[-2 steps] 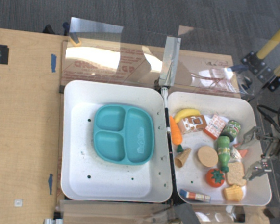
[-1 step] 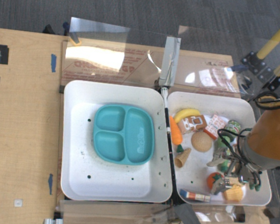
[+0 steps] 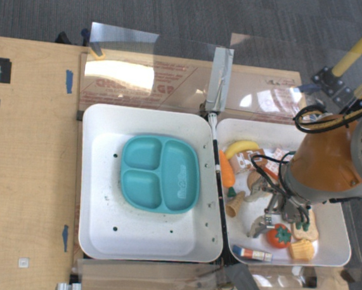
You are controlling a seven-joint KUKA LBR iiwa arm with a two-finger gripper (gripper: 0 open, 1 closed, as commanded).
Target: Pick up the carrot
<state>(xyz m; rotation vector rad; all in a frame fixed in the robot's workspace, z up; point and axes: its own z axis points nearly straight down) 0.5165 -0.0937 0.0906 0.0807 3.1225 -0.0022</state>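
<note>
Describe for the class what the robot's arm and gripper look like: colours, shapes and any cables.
The arm is a thick rounded cylinder with a broad orange band above the wrist and grey casing beyond it toward the right edge. Black cables loop over its upper side, and thinner dark wires run down to the wrist. The two-finger gripper is small, metallic grey with dark parts, made of slim angled links.

Bright, even overhead light; glare on clear panel (image 3: 121,75); focus slightly soft
</note>
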